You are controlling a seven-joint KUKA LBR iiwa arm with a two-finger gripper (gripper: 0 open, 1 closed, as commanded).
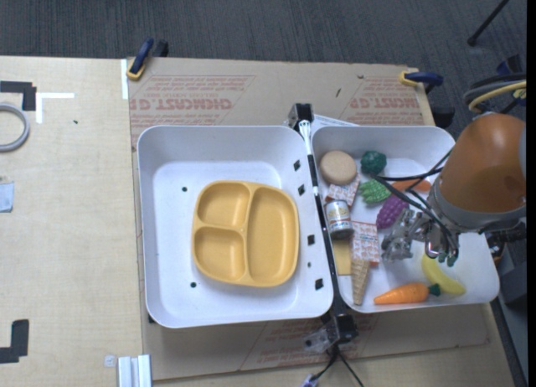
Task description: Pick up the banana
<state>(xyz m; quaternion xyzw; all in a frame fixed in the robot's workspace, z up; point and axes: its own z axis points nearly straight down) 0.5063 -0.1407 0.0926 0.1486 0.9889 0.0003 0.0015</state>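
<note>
While nothing is lifted yet: most of the job is left.
Banana [443, 277]: lying in the right bin's [478, 294] near corner, beside the carrot [402, 295].
Claw [410, 239]: just above the banana, touching nothing; grip state I cannot tell.
Left: close on it, lift.

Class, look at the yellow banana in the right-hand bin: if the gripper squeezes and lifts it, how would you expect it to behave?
The banana looks like smooth moulded toy food, so it is probably stiff, light and rather slippery. Its curved shape may let it twist or slide out of a pinch. It lies against the carrot near the bin's wall, so a push would likely jam it there.
</note>
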